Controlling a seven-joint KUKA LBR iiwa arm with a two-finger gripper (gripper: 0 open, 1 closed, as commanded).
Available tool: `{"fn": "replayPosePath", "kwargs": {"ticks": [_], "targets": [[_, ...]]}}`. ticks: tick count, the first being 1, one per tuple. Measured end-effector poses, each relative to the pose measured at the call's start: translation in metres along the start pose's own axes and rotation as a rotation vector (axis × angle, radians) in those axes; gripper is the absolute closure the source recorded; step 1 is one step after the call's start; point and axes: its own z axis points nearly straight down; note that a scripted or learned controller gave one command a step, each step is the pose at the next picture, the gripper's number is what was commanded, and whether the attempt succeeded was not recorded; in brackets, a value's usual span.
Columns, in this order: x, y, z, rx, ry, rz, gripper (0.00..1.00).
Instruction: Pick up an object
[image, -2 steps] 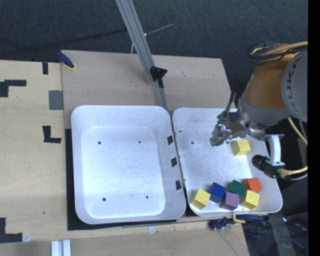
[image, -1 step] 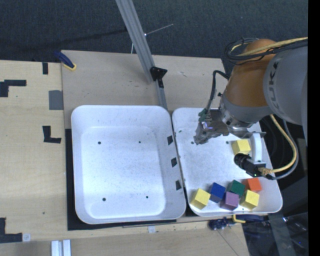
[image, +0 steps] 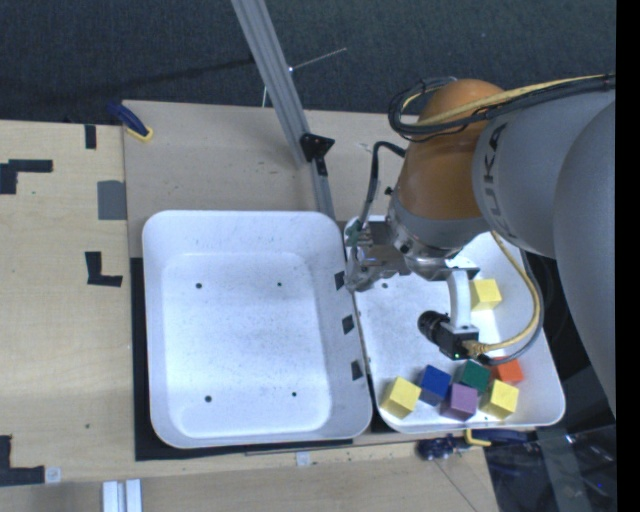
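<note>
Small blocks lie in the right bin (image: 400, 330). A yellow block (image: 402, 397), a blue block (image: 435, 383), a purple block (image: 463, 400), a green block (image: 474, 377), another yellow block (image: 503, 399) and an orange block (image: 509, 372) cluster near its front edge. One more yellow block (image: 487, 293) sits farther back on the right. My gripper (image: 362, 262) hangs over the right bin's back left corner, close to the wall between the bins, well away from the cluster. No block shows at its tip.
The left bin (image: 240, 330) lies beside the right one. A slanted metal pole (image: 285, 90) rises behind the bins. The big grey and orange arm covers the back right of the right bin. A black cable fitting (image: 443, 333) hangs over the bin's middle.
</note>
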Motion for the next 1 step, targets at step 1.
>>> {"fn": "replayPosePath", "kwargs": {"ticks": [1], "targets": [[0.0557,0.0037,-0.0052,-0.001,-0.001,0.0,1.0]]}}
